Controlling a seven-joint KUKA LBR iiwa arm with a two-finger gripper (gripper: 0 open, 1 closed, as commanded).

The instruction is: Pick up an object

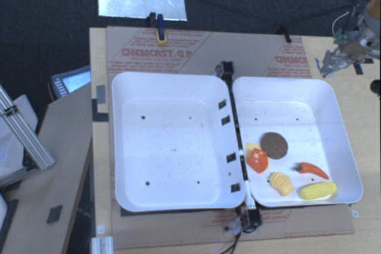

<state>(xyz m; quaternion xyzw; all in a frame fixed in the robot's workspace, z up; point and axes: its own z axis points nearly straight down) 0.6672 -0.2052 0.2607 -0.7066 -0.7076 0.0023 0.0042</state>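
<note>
Two white bins sit side by side on the bench: left bin and right bin.

Right bin contents, count five, all clustered in the near half:
- one brown round disc, nearest the bin's middle
- one red-orange piece, touching the disc's lower left edge, close to the divider between the bins
- one red chili pepper, right of the disc, apart from it
- one pale yellow lumpy piece, below the disc
- one yellow corn cob, just beside the lumpy piece, under the pepper, near the front wall

The gripper hangs at the far right, above the bench beyond the right bin's far corner, well apart from all five items. Nothing is between its fingertips. How wide it stands: cannot tell, too small and blurred.
</note>
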